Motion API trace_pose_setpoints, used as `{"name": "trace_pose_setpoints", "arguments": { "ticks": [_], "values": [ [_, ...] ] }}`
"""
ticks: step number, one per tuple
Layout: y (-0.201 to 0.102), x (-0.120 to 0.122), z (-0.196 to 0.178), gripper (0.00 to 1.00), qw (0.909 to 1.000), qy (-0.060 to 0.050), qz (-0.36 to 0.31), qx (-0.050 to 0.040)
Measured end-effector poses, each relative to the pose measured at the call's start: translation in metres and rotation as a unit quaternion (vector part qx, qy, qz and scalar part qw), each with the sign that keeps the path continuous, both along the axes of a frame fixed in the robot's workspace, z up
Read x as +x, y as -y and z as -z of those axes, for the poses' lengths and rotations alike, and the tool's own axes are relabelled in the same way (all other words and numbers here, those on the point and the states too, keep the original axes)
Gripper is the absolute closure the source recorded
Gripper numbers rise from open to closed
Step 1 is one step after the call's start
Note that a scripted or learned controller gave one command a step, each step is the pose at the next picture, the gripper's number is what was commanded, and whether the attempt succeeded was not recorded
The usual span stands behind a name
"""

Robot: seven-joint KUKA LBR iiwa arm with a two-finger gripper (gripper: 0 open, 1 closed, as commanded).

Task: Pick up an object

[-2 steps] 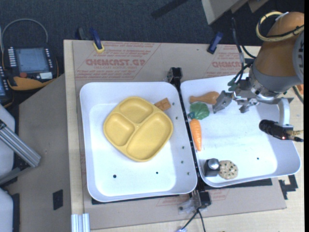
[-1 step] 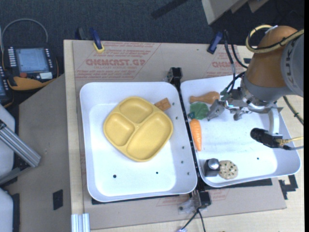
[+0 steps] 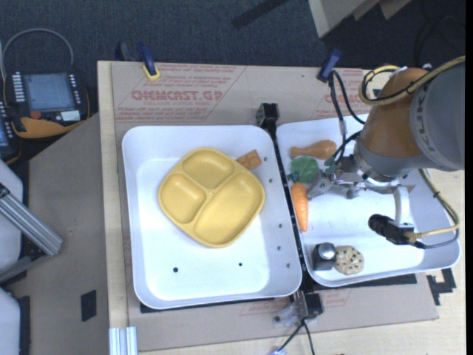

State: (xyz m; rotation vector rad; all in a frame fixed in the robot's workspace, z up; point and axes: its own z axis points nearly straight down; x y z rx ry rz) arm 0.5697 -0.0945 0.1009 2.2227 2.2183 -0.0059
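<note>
Gripper (image 3: 334,183) low in rt bin (image 3: 436,261), open/shut unclear, cardboard-topped bench (image 3: 222,95), dk carpet (image 3: 185,13) behind.

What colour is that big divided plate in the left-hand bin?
The divided plate is pale yellow all over, plain with no pattern, as the camera view shows.

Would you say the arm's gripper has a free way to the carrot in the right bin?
Probably yes: the carrot lies uncovered by the bin's left wall, and the gripper hovers just beside it, near the green toy.
</note>
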Motion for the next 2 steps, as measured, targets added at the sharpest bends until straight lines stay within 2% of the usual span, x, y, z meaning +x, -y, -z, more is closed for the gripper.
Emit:
{"name": "trace_pose_setpoints", "arguments": {
  "ticks": [1,2],
  "values": [
    [0.004,0.003,0.011,0.0,1.0,0.004,0.002,-0.0008],
    [0.003,0.004,0.0,1.0,1.0,0.008,0.001,-0.0014]
  ]
}}
